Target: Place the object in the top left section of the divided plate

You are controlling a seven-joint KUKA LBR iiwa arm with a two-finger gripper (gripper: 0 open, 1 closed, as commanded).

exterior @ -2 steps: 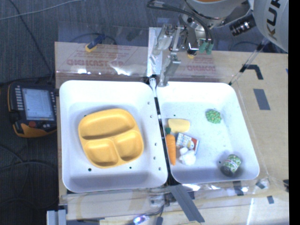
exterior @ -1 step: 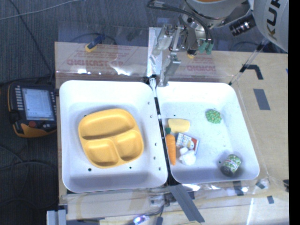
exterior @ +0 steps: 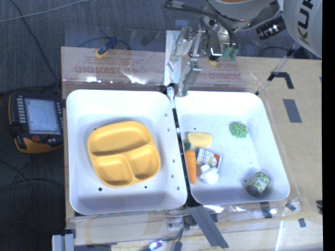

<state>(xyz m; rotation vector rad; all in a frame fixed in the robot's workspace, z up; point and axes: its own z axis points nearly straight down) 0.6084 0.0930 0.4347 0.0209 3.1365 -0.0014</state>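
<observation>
White left bin [exterior: 78, 140] bears yellow three-section divided plate [exterior: 123, 152], glossy, tilted.

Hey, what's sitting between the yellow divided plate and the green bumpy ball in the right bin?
In the camera view, the pale yellow block lies between the divided plate and the green ball, with the two bins' adjoining walls crossing the stretch too.

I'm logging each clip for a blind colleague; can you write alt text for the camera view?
A yellow three-section divided plastic plate sits in the left white bin. The right white bin holds an orange carrot, a pale yellow block, a green bumpy ball and a small green-labelled can. The arm's tool hangs above the bins' far edge.
</observation>
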